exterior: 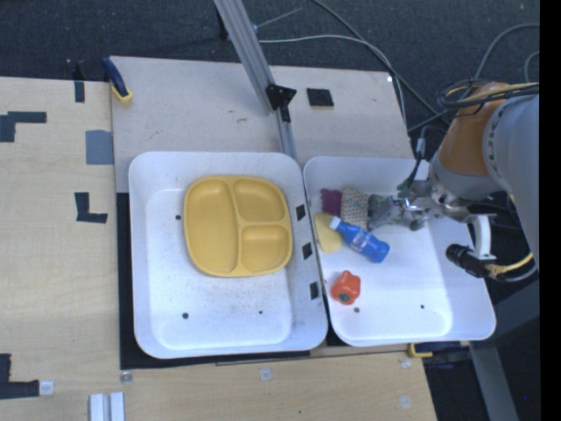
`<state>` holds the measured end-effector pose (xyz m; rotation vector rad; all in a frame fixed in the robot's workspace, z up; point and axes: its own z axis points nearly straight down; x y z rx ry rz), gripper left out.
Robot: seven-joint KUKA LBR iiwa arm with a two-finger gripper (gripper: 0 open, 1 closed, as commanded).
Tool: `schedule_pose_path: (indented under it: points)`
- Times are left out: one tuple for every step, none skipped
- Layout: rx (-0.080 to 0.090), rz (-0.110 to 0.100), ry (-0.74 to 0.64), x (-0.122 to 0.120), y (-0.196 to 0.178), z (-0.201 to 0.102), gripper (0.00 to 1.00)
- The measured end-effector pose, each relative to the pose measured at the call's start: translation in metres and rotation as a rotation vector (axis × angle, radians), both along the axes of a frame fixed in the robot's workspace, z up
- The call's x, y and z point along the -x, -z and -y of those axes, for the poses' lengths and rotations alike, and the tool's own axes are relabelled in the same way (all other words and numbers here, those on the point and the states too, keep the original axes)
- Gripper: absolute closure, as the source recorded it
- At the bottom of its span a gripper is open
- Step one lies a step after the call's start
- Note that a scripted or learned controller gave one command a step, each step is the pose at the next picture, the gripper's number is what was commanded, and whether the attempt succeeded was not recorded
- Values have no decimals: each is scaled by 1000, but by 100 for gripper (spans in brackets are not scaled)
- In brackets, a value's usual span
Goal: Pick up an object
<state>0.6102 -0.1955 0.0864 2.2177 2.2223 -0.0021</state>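
The jaws first, and we can't tell how they stand: the gripper (383, 210) is a dark cluster from this angle, and we can't see whether it has hold of anything. It sits low over the right bin (456, 318), in the upper middle part, with the grey arm (513, 152) and its orange band (465, 139) reaching in from the right.

Just off the tip, to the left, we've got a speckled tan piece (354, 205), and beside that a small purple block (330, 202) up against the bin's left wall. Below the tip lies a blue bottle (365, 242) with a white cap, tilted on its side, cap end pointing up and left. The bottle is very near the gripper, though we can't say whether they touch. Tucked against the cap end is a pale yellow lump (326, 234). Further down, well apart from the gripper, an orange-red object (345, 287) sits alone on the bin floor.

Over in the left bin (158, 323), we see a yellow divided plate (237, 226) lying flat in the upper half, three compartments facing up. A metal bar (250, 46) slants down from the top to the gap between the bins.
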Motion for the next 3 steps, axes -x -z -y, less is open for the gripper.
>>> schedule_pose_path:
  points:
    - [2, 5, -1, -1, -11, 0, 100]
    - [-2, 2, 0, 2, -56, -7, 100]
    - [0, 4, 1, -5, -115, 0, 100]
